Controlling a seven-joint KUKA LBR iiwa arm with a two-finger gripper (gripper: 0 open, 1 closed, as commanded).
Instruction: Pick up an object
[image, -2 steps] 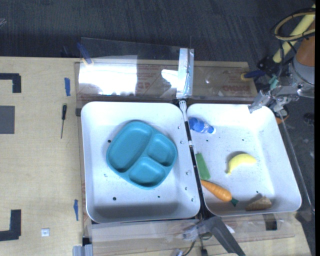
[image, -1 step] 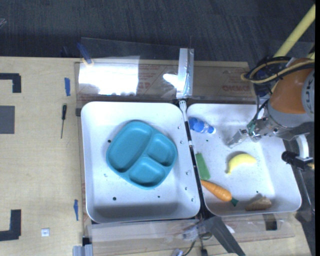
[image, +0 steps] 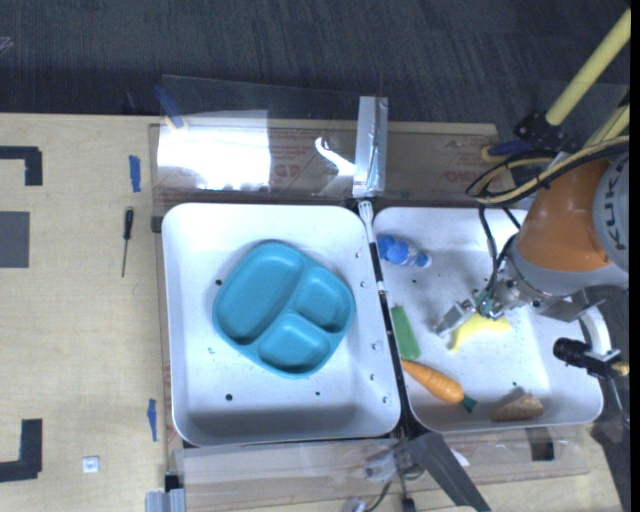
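No object has yet been lifted. The hand (image: 472, 314) is lowered into the right bin (image: 560, 405), its tips against the yellow banana-like object (image: 478, 330) lying on the floor near the bin's centre. A carrot (image: 433, 380) lies at seven o'clock from it. Whether the object is gripped cannot be told, the tips being small and partly hidden by the wrist.

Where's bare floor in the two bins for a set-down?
Left bin: strips around the blue divided plate, widest along the near edge. Right bin: far-middle patch right of the blue bottle. Crowded: pincer, banana, carrot, green piece.
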